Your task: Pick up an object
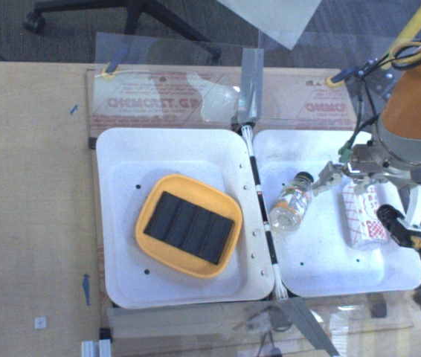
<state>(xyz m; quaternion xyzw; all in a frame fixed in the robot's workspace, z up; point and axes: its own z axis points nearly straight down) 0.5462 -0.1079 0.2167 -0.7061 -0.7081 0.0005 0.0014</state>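
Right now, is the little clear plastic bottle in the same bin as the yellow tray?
No, the clear plastic bottle lies in the right white bin, while the yellow tray sits in the left white bin.

My gripper (359, 171) hangs over the right bin (329, 274), near its right edge above a carton (363, 214). A bottle (291, 201) lies by that bin's left edge. The left bin (121, 155) holds a tray (188, 225) centrally.
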